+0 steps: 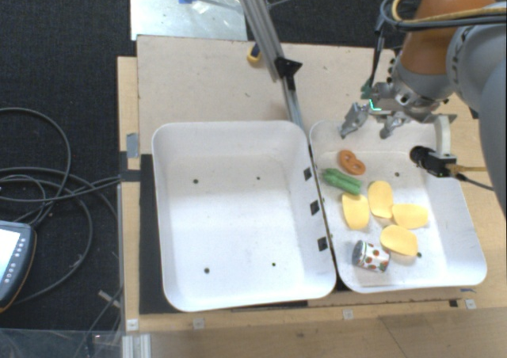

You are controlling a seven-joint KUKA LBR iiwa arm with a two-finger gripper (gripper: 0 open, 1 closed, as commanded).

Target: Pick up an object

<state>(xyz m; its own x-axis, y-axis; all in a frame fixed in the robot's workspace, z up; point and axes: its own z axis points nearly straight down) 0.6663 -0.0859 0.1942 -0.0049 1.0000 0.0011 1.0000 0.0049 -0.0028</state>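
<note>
My gripper (370, 124) hangs over the far edge of the right bin (467, 249), its two fingers spread apart with nothing between them. Below it in that bin lie an orange-red round piece (352, 162), a green pod (342, 181), several yellow pieces (381, 199) and a small patterned can (370, 256) on its side. The orange-red piece is the closest to the gripper, slightly toward the near side and left of it.
The left bin (178, 150) stands beside the right one, sharing a raised divider (315, 198). A slanted metal rod (265, 28) crosses the back of the bench. Cables (55, 190) and a tablet (12, 257) lie at the left.
</note>
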